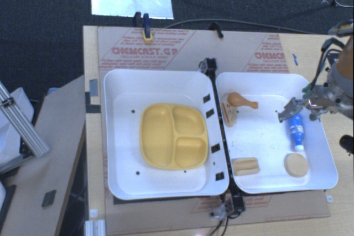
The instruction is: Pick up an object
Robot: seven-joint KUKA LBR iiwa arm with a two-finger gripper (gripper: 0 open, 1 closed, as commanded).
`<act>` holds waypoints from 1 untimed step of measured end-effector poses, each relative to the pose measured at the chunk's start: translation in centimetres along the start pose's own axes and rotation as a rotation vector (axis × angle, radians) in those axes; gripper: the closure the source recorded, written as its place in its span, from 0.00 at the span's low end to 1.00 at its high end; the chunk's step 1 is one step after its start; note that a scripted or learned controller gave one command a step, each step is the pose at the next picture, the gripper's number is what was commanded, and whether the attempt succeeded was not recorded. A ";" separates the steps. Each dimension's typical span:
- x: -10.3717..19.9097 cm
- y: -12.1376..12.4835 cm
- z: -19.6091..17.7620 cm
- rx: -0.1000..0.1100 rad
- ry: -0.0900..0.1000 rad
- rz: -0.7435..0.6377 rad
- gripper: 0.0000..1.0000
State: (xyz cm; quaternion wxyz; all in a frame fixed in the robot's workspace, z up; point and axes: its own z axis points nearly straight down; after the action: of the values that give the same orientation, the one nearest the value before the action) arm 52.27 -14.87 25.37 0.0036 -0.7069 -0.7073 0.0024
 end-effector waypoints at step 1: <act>0.0 0.2 -0.5 -0.010 -0.002 -0.003 0.00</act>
State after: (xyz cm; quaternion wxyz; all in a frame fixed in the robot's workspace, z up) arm 52.49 -14.85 25.89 -0.0008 -0.7059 -0.7083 -0.0005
